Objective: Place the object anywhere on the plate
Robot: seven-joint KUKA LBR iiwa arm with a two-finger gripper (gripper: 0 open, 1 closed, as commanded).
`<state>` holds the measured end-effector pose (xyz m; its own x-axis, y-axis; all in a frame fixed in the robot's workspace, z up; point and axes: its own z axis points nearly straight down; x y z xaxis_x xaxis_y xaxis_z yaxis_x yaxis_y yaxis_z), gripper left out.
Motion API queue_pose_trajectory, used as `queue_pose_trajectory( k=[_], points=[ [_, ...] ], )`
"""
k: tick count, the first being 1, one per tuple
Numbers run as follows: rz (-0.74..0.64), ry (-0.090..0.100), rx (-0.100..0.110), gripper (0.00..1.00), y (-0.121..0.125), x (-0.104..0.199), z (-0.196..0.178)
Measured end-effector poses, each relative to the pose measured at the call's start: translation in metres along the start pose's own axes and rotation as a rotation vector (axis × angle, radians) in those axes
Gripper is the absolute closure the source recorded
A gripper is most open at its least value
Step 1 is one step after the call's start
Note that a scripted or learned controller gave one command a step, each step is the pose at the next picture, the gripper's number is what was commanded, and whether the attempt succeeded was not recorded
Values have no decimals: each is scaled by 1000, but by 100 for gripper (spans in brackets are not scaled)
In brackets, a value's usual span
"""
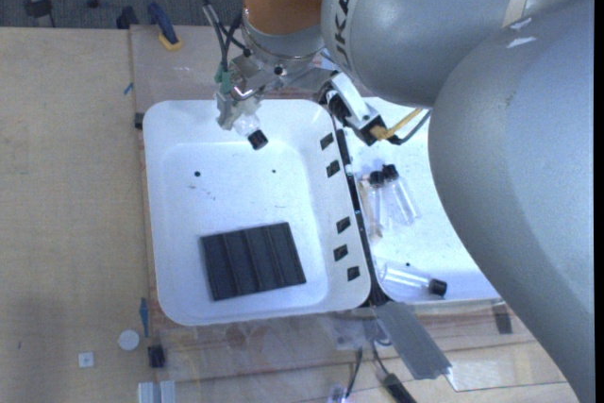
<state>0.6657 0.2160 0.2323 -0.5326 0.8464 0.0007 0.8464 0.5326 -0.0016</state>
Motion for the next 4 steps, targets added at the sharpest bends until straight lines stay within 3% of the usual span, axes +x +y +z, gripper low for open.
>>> queue_pose_trajectory(
  k=[1, 2, 3, 4],
  points=[
    [-76, -2, -6, 100, 2, 2, -23],
    [-97, -2, -7, 100, 0, 0, -91],
    [-283, 0, -1, 100, 0, 3, -55],
    [-340, 0, -1, 100, -2, 7, -54]
  ],
)
